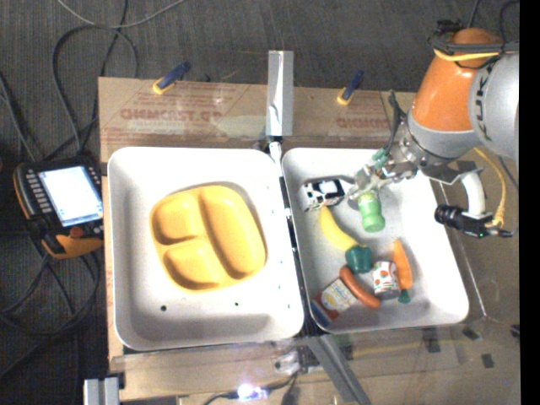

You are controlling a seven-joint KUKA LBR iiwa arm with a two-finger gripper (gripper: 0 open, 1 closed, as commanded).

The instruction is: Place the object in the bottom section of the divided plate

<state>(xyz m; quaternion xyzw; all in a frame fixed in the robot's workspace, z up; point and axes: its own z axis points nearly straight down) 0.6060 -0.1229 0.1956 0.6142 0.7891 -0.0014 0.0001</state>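
- Arm (472, 83), grey with an orange band, reaches in from the right above the right white bin (447, 306); its two-finger gripper (371, 184) hangs over that bin's upper middle.
- Green plastic bottle-shaped object (370, 212) lies just below the fingertips; whether the fingers grip it or merely touch its top cannot be told, nor how far apart they stand.
- Yellow divided plate (208, 234), glossy, rounded-square, sits in the middle of the left white bin (135, 310), with bare white floor on every side of it.
- Its bottom section is the shallow well along the lower edge, nearest the bin's front rim.
- Right bin is crowded: a black-and-white toy (319, 192) near the divider wall, a yellow banana (335, 229) beside it, a dark green pepper-like piece (359, 257), an orange carrot (402, 270), a small printed can (384, 278) and a flat printed packet (336, 296) low down.
- Open floor lies along the right bin's right wall and upper right corner.
- Shared rims of the bins touch at the centre.
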